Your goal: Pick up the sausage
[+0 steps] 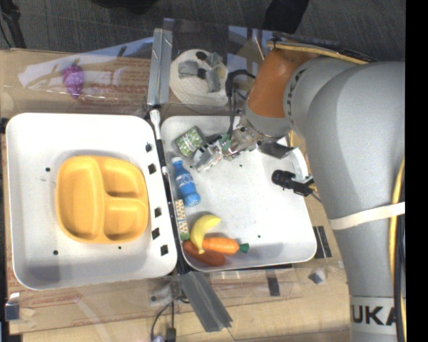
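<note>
Insp. note, standing at the bench, sides as the overhead cam shows them.

Right bin (278, 219): arm (342, 120) reaches in from the right. Gripper (212, 154) is over the far-left part of the bin floor, just beside a green packet (189, 141) on its left. Gripper state: cannot tell. The tip is too small & cluttered at this angle to read as wide or narrow.

Sausage (205, 258): dark red-brown, lying in the near-left corner of the same bin, close to the near wall. Partly covered: a carrot (221, 245) lies across its top, touching. A banana (203, 224) is just behind the carrot.

Sausage vs. gripper: well apart, at opp. ends of the bin's left side. A blue bottle (186, 184) lies btwn them, along the left wall, with the banana next in line toward the sausage.

Left bin (28, 141): holds a yellow divided tray (103, 198), approx. centred.
</note>
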